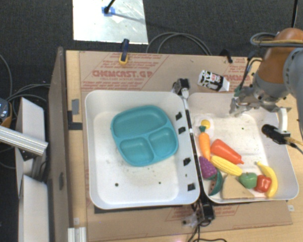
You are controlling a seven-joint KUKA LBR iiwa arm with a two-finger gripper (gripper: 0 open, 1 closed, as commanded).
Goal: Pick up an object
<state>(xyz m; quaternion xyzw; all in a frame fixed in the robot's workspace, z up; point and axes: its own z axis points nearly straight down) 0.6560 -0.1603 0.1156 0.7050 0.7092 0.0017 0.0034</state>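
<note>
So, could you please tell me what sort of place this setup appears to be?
Most likely a robotics lab test bench: a grey arm reaches over two white bins, toy food such as a carrot fills one, and loose cables trail across the floor.

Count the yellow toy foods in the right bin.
3. A small yellow piece near the divider, a corn cob in the middle, and a banana by the right wall. Others may hide under the pile.
</note>
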